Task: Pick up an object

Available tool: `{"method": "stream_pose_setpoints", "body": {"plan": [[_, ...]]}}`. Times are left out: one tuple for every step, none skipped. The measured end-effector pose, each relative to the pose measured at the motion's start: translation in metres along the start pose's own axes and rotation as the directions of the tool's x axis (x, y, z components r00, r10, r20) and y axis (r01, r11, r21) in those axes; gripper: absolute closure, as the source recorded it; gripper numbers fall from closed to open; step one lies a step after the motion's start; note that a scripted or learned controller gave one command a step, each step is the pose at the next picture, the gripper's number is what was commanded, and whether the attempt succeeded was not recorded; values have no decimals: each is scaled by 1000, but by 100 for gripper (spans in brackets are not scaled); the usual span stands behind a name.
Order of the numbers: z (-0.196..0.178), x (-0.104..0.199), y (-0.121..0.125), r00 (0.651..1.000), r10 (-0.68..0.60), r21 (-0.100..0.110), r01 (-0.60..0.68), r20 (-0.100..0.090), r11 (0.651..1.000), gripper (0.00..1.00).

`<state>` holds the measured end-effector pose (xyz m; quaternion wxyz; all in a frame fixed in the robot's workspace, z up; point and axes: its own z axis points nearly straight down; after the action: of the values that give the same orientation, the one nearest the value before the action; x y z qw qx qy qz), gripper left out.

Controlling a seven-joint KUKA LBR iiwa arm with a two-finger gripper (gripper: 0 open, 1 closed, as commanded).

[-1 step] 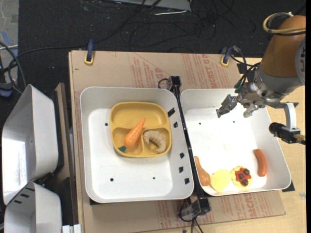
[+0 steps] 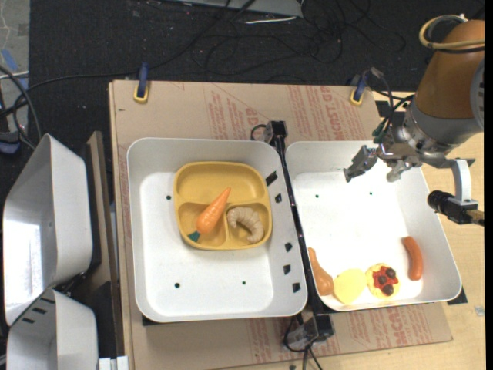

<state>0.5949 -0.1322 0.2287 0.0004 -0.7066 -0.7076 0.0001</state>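
1. From my remote seat I read the two-finger gripper [image 2: 379,166] as hanging over the far part of the right-hand shallow white bin [image 2: 350,222]. Its dark fingers [image 2: 359,164] are spread apart with nothing between them, so I judge it is poised for a descent, not carrying anything.
2. Directly beneath the fingers I see only bare bin floor; no object lies there for them to close on.
3. Nearest candidates lie well toward the camera from the fingers, along that bin's near wall: a small orange-red toy sausage [image 2: 414,257], a round pizza-like toy with red and dark toppings [image 2: 383,279], a pale yellow disc [image 2: 349,285] touching it, and an orange-tan drumstick-shaped toy [image 2: 319,272]. They seem to have gathered against the wall, which I judge could crowd a grasp.
4. Farther left of the fingers, in the other white bin [image 2: 150,230], a yellow divided plastic plate [image 2: 222,176] keeps an orange toy carrot [image 2: 213,211] and a beige curled shrimp-like toy [image 2: 246,223] in separate compartments.
5. Both bins sit on a brown board tabletop [image 2: 208,106], clamped at its far edge, presumably so nothing shifts.
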Motion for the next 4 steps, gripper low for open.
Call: {"method": "stream_pose_setpoints", "body": {"plan": [[61, 5, 6, 1000, 0, 4, 0, 0, 1000, 0], [122, 0, 1, 1000, 4, 4, -4, 0, 1000, 0], [137, 0, 1, 1000, 3, 1, -3, 0, 1000, 0], [126, 0, 2, 1000, 3, -1, -3, 1, 1000, 100]]}}
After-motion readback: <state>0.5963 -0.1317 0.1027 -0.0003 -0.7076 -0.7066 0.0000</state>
